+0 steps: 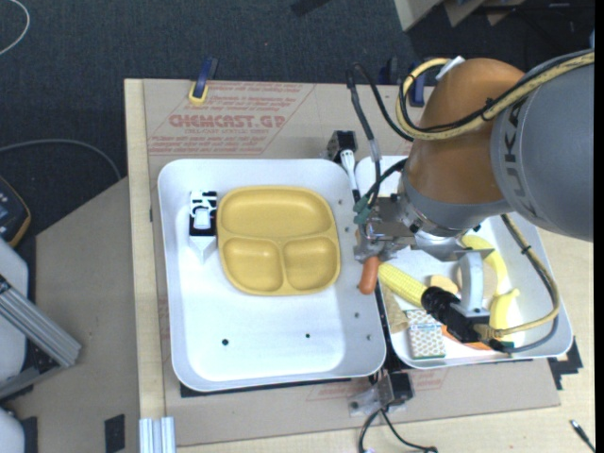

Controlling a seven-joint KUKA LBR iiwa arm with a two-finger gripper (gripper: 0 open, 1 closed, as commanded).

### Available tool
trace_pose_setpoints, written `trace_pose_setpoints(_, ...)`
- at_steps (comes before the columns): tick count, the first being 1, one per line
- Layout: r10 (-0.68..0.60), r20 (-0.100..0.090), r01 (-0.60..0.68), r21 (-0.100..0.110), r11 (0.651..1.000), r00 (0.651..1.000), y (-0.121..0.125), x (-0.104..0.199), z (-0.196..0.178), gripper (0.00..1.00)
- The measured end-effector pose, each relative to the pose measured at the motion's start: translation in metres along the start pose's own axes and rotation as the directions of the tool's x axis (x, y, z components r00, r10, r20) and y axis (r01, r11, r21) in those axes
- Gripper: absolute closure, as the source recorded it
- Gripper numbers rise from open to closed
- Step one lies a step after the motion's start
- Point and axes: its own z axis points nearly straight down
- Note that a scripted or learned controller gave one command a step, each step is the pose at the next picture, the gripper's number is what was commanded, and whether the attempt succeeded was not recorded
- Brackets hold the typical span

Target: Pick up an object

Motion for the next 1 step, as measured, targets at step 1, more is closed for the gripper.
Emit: trace_pose_setpoints(1, 0.000, 0.000, 0.000, 0.002, 1.000, 1.000, 0.0013, -0.0057, 0.0023, 1.00)
